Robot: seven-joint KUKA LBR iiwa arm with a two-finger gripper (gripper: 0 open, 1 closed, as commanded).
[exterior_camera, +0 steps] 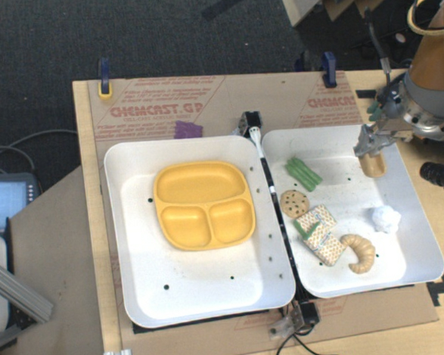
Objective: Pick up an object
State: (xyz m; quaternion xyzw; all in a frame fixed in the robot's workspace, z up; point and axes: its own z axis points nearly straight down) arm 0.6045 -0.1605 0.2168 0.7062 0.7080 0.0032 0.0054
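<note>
Croissant (pixel 360 252) front; gripper (pixel 371 155) over right bin (pixel 418 220).

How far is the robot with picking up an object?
Nothing looks picked yet. The croissant, round cookie, green piece and patterned packet lie in the right bin. The gripper hangs over that bin's upper right part. Grasping and lifting remain.

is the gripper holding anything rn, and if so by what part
Cannot be told. The gripper sits at the right bin's upper right with a tan shape at its tip; whether that is a held object is unclear.
</note>
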